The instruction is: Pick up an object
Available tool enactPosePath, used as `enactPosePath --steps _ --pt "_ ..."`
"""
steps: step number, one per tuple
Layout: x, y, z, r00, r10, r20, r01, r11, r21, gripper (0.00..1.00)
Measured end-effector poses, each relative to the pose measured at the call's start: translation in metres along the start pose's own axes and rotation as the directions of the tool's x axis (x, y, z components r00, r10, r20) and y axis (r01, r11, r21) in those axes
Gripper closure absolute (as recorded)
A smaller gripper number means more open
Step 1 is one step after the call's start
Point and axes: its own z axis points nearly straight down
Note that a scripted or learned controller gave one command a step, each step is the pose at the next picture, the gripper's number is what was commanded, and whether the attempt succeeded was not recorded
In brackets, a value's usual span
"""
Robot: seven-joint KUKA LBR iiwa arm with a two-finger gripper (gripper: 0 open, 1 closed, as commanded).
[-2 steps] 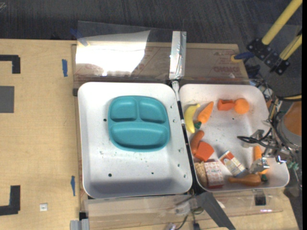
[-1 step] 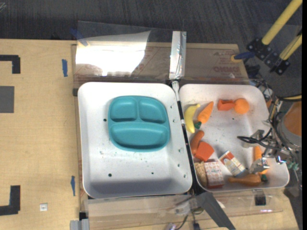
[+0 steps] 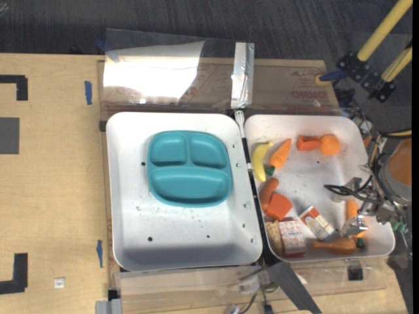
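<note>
Teal divided plate point(image 3: 190, 167) lies in the left bin point(image 3: 124, 195). Right of that plate, the right bin point(image 3: 340, 120) holds toy foods: banana point(image 3: 260, 160), carrots point(image 3: 279, 154), cartons point(image 3: 317, 222). The gripper point(image 3: 359, 220) sits among them; whether it grips anything cannot be told.

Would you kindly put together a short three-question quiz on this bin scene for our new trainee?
1. True or false: the teal divided plate lies in the right bin.
2. Which item lies against the right bin's left wall? A) the yellow banana B) a blue cup C) a green sponge
3. Fill in: the pincer is over the ____ bin, near its lower right corner.

Key: 1. False, it lies in the left bin. 2. A. 3. right.
</note>
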Motion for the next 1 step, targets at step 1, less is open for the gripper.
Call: enactPosePath --steps 1 --pt "0.0003 0.0000 0.0001 1.000 0.006 -0.001 -0.006 1.000 0.000 0.00"
